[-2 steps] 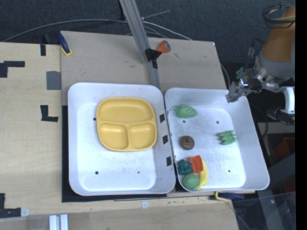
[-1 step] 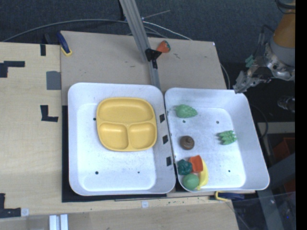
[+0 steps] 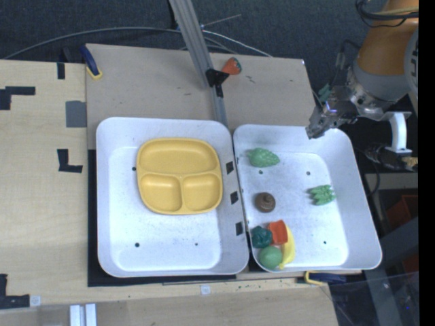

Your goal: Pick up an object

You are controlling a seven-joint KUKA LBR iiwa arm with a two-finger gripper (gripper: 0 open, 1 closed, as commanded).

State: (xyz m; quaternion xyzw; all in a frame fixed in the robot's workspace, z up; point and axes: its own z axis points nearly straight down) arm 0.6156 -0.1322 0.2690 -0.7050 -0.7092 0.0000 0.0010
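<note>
My gripper [image 3: 317, 129] hangs over the far right corner of the right bin [image 3: 353, 175], above its rim, with nothing visible between its fingers. In that bin lie a light green leafy toy [image 3: 263, 158] near the far left, a small green toy [image 3: 321, 194] toward the right, and a brown round piece [image 3: 264, 200] in the middle. At the near left corner a cluster sits together: a dark teal piece [image 3: 261, 236], an orange block [image 3: 279, 232], a green ball [image 3: 270, 256] and a yellow banana [image 3: 289, 250].
The left bin [image 3: 115, 202] holds a yellow three-compartment plate [image 3: 180, 175]. A grey metal pole [image 3: 194, 29] slants down to the bins' far junction, with an orange clip [image 3: 232, 65] beside it. The bench's tan board surrounds both bins.
</note>
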